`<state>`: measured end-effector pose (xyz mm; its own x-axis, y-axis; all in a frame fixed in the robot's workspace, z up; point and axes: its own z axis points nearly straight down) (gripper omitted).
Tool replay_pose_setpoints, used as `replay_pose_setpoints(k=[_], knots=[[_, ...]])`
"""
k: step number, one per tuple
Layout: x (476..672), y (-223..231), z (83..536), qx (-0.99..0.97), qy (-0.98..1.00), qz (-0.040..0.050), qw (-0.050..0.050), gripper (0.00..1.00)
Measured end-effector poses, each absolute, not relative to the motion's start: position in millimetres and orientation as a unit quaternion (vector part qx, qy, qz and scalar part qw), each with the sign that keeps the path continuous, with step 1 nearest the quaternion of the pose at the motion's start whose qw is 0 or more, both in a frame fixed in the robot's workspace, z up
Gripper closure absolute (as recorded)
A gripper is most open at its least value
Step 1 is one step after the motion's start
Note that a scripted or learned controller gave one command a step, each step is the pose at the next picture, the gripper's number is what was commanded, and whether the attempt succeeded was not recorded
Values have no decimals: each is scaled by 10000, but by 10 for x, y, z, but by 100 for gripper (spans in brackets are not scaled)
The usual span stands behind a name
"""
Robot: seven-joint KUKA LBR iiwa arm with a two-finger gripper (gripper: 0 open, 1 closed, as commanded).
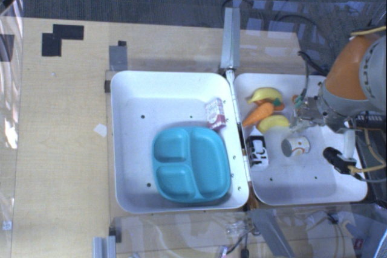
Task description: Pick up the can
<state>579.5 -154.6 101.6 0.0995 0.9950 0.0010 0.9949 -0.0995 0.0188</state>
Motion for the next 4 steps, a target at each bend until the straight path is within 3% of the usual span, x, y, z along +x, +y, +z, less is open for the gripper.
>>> replay_pose_setpoints(k=[1,2,3,4], knots=[[5815,-1537,1132,7398,6728,84,86,100],[5705,-1592,900,6984,7157,41,53,100],[6029,-959,2140,7315,6818,25,28,100],[6570,-600,2696,6081,7938,22,39,100]])
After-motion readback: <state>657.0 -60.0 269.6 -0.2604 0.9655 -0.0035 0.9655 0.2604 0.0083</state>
